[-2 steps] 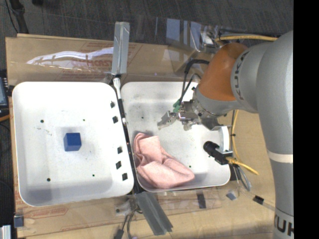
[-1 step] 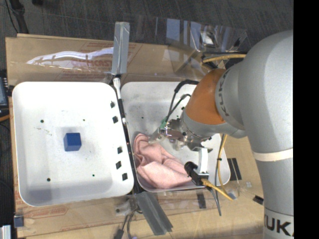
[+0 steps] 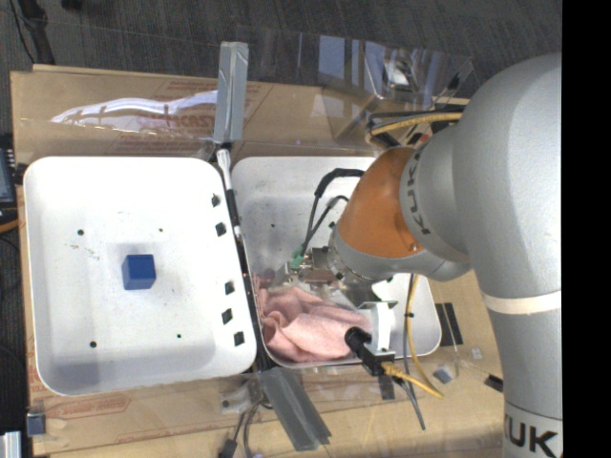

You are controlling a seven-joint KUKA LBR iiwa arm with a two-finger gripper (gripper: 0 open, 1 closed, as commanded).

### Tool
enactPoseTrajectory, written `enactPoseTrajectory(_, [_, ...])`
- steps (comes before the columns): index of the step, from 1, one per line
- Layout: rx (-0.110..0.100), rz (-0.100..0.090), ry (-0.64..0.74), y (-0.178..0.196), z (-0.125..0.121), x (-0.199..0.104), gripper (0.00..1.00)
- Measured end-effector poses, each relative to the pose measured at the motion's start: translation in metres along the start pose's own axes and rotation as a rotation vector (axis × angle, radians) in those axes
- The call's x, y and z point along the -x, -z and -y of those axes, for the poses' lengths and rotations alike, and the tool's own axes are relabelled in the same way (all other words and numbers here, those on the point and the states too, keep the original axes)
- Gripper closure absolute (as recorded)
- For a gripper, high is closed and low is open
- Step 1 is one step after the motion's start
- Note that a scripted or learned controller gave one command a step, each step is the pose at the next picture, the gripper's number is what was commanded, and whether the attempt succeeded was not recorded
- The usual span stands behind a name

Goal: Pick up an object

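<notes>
Tool [image 3: 307, 273]: we are seeing it hanging low in the right bin [image 3: 286, 184] | grip state: cannot tell | pink cloth [image 3: 301, 324]: lying just below the tool | progress: nothing lifted yet, we judge.

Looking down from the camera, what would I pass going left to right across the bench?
Left shallow white bin → small blue cube → right shallow white bin → crumpled pink cloth → grey arm with orange band.

Dark carpet floor [image 3: 143, 8], brown cardboard-covered bench [image 3: 115, 93], even light
</notes>
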State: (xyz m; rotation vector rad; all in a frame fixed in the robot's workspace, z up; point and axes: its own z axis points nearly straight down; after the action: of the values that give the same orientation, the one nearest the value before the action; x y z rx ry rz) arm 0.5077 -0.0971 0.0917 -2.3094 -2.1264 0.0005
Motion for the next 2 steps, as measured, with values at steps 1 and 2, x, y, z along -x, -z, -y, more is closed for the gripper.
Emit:
enactPoseTrajectory(1, [0.001,0.001,0.043,0.100,-0.026,-0.033,0.00])
enactPoseTrajectory(2, [-0.002,0.001,0.134,0.047,-0.003,0.006,0.00])
